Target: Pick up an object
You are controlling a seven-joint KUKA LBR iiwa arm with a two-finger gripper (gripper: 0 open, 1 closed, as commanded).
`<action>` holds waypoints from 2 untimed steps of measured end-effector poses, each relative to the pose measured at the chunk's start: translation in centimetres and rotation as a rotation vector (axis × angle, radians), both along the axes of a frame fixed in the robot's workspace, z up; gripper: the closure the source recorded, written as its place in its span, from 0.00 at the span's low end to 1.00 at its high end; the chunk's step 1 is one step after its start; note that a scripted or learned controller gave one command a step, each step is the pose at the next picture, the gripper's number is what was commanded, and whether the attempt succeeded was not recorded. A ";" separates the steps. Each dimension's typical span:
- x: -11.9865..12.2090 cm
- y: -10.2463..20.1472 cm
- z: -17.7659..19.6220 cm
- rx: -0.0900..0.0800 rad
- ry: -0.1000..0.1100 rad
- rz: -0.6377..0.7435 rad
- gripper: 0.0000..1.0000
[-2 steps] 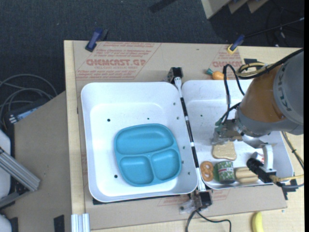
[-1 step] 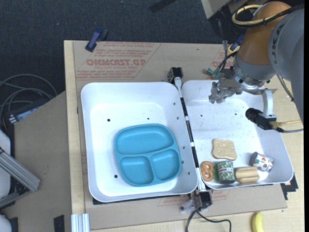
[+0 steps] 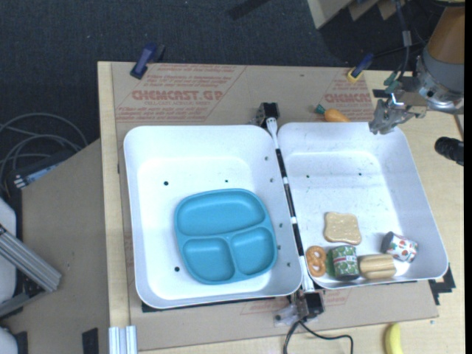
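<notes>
Toast slice (image 3: 342,228): tan, flat on the floor of the right bin (image 3: 346,161), toward the near end, nothing gripping it.
Pretzel (image 3: 316,260): small, orange-brown, at the near left of the right bin, just beside the green can.
Green can (image 3: 342,262): lying on its side, just near of the toast slice, touching or almost touching the pretzel on its left and the bread roll on its right.
Bread roll (image 3: 377,267): pale brown, long, against the near wall of the right bin.
Small carton (image 3: 399,247): white with red and dark print, tilted, near right corner of the right bin, just beside the roll.
Gripper (image 3: 386,119): over the far right corner of the right bin, at its rim, well apart from the cluster of items at the near end; nothing seen between the fingers; whether spread or closed cannot be told.
Arm: grey wrist with an orange band (image 3: 448,39), entering from the upper right.
Left bin (image 3: 147,198): white, shallow, side by side with the right bin, joined by a dark strip between them.
Blue plate (image 3: 223,234): three compartments, resting in the near middle of the left bin.
Orange carrot-like piece (image 3: 333,114): on the bench, just beyond the far rim of the right bin.
Bench board (image 3: 184,94): brown with red lettering, blue clamps (image 3: 147,60) at the far corners.
Yellow object (image 3: 394,339): on the bench at the near edge, right side.
</notes>
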State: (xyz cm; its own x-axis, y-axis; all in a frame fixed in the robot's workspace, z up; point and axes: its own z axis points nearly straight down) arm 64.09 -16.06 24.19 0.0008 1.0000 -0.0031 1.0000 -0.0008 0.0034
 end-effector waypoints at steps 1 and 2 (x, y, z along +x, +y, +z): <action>-5.1 2.8 0.4 0.003 0.005 0.001 1.00; -7.9 7.2 0.2 0.004 0.005 0.002 1.00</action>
